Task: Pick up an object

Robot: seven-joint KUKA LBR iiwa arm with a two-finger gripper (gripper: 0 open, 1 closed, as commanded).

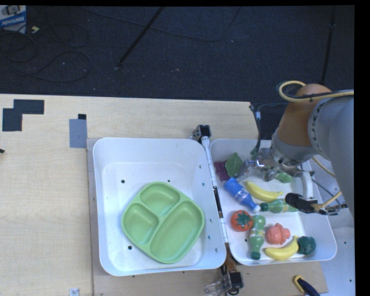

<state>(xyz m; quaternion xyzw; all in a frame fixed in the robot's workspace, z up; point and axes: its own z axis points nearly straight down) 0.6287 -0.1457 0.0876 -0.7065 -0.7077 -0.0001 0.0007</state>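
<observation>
Jaws: I cannot tell their state; my gripper (267, 164) sits low in the right shallow white bin (326, 250), beside the curved yellow plastic banana (263, 191).

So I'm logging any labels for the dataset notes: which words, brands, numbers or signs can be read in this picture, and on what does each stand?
No text can be read anywhere.
Blue-and-white box at the top left corner: it may carry print, too blurred to read.
Small blue plastic bottle in the right white bin: no legible label.
Green three-compartment plastic tray in the left white bin: plain, no marks.
</observation>
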